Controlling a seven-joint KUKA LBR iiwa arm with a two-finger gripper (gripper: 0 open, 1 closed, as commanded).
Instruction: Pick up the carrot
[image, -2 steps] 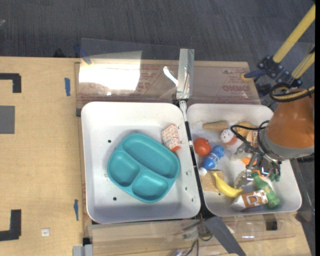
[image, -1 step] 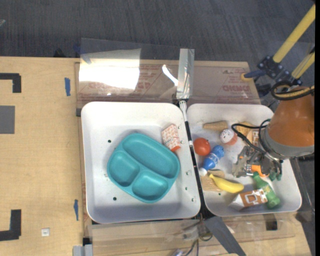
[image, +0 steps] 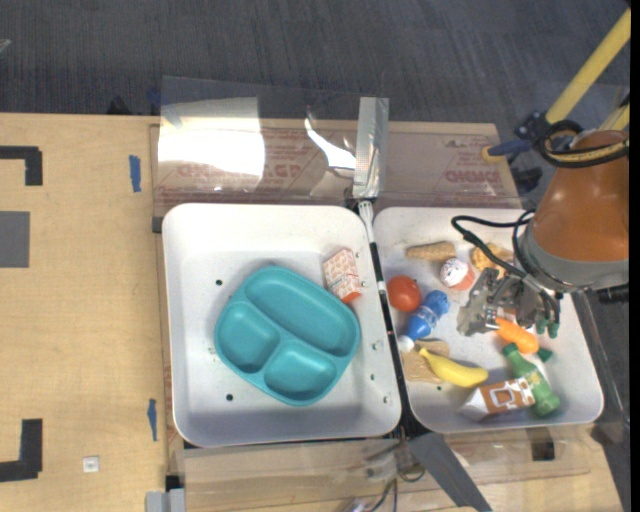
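Two bins (image: 190, 300); one carrot (image: 519, 335).

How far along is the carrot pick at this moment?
Done: the gripper has been brought over the right bin, right beside the carrot. In hand: it hangs just left of the carrot, which lies on the bin floor among the banana and other toys; I cannot tell whether it is gripped. Left: a confirmed grasp and the lift.
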